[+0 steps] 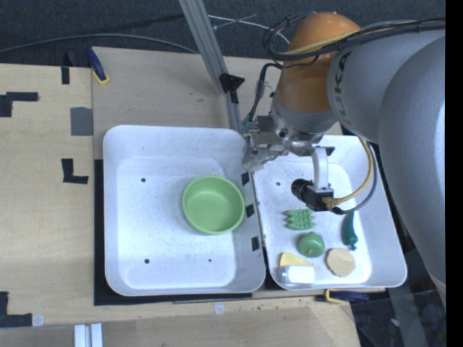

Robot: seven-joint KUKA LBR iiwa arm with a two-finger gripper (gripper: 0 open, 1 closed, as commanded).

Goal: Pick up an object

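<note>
My gripper [255, 156] hangs over the top left corner of the right bin [379, 260], close to the divider between the two bins. Nothing shows in its grasp. In the right bin's near half lie a small green ridged piece [296, 219], a round green fruit-like toy [312, 245], a yellow and white block [295, 267], a tan disc [340, 262] and a slim teal object [350, 231]. A green bowl [213, 204] sits upright in the left bin [116, 194], right of its middle. All of these lie below and apart from the gripper.
A grey metal post [210, 49] slants up behind the bins, just left of the gripper. The large grey arm with its orange band [318, 42] covers the upper right. Bare white floor surrounds the bowl in the left bin.
</note>
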